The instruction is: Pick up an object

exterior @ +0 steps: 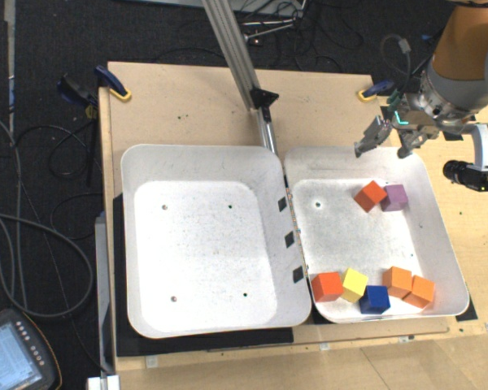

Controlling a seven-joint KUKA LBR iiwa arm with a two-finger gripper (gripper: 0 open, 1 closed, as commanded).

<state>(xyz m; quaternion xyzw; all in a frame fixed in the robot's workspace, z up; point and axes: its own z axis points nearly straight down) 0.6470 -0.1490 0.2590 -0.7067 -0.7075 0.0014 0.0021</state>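
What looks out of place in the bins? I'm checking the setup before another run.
Nothing stands out. Seven blocks sit inside the right bin: an orange block touching a purple block, five along the near edge. The gripper hovers open above.

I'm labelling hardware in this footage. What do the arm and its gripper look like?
The arm shows a broad orange band above a grey metallic wrist section. Dark cables loop around the wrist, where a small teal light or marking shows. The gripper has two slim dark grey fingers. A black cylindrical part sticks out on a white bracket at the right.
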